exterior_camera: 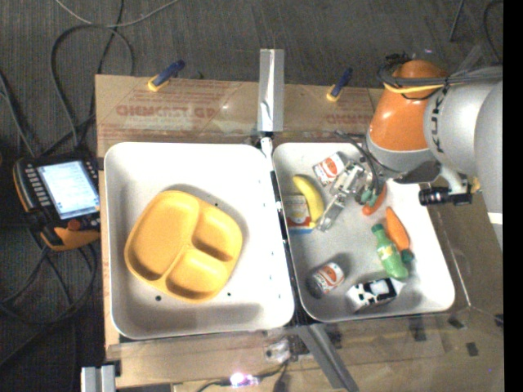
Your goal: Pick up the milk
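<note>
Fixed overhead view, two white bins side by side on the bench.

Left bin (122,300): holds a yellow divided plate (185,244) with three compartments, lying flat near the middle.

Right bin (437,280): holds several items. The milk (373,292), a small white carton with black patches, lies on its side near the front edge of this bin, just right of a red-and-white can (327,278) that is also on its side. A green bottle (389,254) lies just behind the milk, beside an orange carrot (395,227). A banana (307,197) sits along the bin's left wall next to a small packet (296,211). A second red-and-white can (330,168) is near the back of the bin. A small red-orange piece (372,202) lies just right of the gripper; what it is I cannot tell.

Arm: enters from the right, orange band over the back-right of the right bin. The gripper (337,202) hangs over the middle-back of that bin, between the banana and the small red-orange piece, fingers pointing toward the front-left. Whether the claw is spread or pressed together: cannot tell from this angle. Nothing visible between its tips. Gripper is well apart from the milk, which rests untouched on the bin floor

Outside the bins: a tablet-like pendant (61,188) left of the bench, clamps (166,74) on the back board
</note>
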